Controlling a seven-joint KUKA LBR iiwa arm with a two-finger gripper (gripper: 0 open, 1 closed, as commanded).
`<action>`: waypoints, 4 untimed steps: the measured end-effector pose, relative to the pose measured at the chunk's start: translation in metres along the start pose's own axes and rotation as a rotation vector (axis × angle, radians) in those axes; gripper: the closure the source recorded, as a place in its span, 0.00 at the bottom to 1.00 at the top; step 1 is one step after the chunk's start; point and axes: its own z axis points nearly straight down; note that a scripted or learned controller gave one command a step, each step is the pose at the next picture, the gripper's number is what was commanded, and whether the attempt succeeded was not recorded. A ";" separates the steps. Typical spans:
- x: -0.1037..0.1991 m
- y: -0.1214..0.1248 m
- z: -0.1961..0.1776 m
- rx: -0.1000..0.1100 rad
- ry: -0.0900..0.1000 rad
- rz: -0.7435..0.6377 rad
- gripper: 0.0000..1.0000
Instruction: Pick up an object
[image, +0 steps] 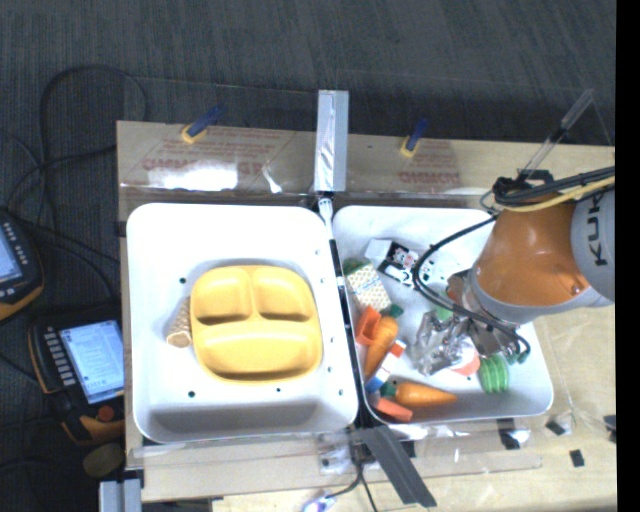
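Observation:
My gripper (441, 348) reaches down into the right bin (540, 395), below the orange band of the arm. It hangs over the bin's middle among small toys. Orange carrots lie to its left (377, 336) and at the bin's front (423, 395). A green ridged piece (493, 375) sits just to its right. A patterned packet (367, 285) and a small black-and-white item (400, 257) lie toward the bin's back left. The arm's wrist hides whatever is under the fingers.
In the left bin (150, 400) a yellow divided plate (256, 320) lies with a tan waffle cone (180, 322) at its left edge. A ridge (340, 310) separates the two bins. Black cables loop off the arm above the right bin.

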 end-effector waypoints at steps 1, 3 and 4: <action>0.000 0.000 0.000 0.000 0.000 0.000 0.00; -0.030 0.020 0.011 0.002 0.008 -0.055 0.00; -0.008 0.030 0.010 0.000 -0.001 -0.029 0.00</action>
